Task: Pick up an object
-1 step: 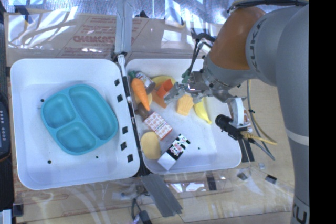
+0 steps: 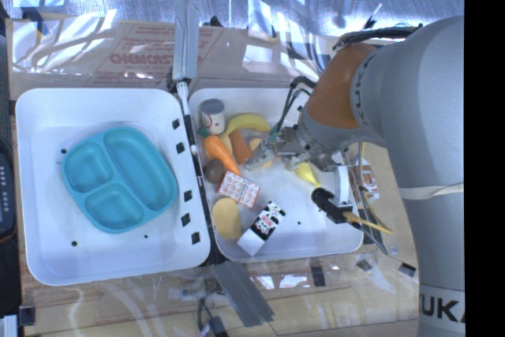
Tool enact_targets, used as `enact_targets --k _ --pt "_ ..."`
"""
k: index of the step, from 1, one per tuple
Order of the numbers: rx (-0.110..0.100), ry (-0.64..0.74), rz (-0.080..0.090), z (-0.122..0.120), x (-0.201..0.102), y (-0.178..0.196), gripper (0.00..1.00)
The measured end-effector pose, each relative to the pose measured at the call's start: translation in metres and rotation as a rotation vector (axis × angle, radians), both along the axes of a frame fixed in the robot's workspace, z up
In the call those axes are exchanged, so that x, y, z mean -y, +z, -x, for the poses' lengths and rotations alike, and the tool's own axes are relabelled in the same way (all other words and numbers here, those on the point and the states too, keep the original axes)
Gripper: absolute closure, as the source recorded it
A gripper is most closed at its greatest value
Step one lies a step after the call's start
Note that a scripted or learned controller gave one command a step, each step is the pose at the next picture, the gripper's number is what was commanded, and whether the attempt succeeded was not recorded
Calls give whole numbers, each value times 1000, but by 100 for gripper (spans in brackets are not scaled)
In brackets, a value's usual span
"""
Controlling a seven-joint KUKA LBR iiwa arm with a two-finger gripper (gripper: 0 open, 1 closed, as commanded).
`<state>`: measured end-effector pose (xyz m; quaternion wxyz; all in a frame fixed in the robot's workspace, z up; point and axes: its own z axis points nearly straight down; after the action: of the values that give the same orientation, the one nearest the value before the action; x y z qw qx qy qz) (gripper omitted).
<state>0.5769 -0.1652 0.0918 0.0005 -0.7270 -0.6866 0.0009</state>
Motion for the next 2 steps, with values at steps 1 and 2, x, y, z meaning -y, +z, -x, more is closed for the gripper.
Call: enact_targets --k 1,2 --pt "3 -136 -1 -47 -53 68 0" --pt "-4 -58 -1 -72 -46 -2 0"
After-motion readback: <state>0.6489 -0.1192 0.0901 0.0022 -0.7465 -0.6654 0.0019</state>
